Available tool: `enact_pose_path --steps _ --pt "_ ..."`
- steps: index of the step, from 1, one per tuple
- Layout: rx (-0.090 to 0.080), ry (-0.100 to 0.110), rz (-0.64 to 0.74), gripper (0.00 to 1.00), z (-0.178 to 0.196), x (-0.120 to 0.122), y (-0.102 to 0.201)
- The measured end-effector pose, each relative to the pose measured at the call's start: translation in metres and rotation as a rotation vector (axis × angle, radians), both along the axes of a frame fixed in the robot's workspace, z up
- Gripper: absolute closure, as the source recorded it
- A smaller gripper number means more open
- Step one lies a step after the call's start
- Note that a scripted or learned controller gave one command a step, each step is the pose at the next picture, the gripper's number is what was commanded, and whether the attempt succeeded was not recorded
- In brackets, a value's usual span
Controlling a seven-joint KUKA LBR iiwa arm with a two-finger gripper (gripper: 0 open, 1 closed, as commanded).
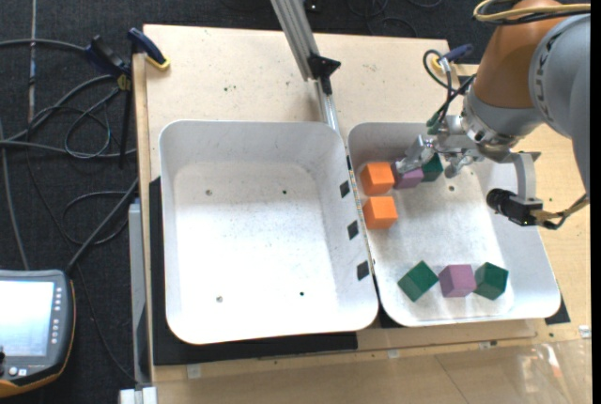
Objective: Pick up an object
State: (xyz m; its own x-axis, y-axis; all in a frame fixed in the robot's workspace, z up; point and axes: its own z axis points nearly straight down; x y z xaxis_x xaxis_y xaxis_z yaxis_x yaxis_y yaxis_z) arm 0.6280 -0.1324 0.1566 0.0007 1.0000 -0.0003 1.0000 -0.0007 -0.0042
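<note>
My gripper (436, 160) is down in the far part of the right bin (526, 280). A dark green block (433, 168) shows right under it, and a purple block (410, 177) lies against that block's left side. Whether the green block is gripped is not visible. Two orange blocks (378, 175) (380, 210) lie just left of these, near the bin's left wall. Along the near side of the bin sit a green block (418, 280), a purple block (457, 280) and another green block (490, 280).
The left bin (188, 158) stands beside the right one, sharing a raised divider with black tabs (352, 228). A metal rail (286, 3) slants down to the bins' far junction. Cables hang near the arm's wrist (516, 205).
</note>
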Motion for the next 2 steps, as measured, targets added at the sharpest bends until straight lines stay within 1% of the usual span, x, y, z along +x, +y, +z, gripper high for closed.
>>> enact_pose_path --steps 1,2 --pt "0.0 0.001 -0.001 0.0 -0.0592 0.0005 -0.0086" --pt "0.0 -0.003 0.0 0.0 -0.0613 0.0006 -0.0084"
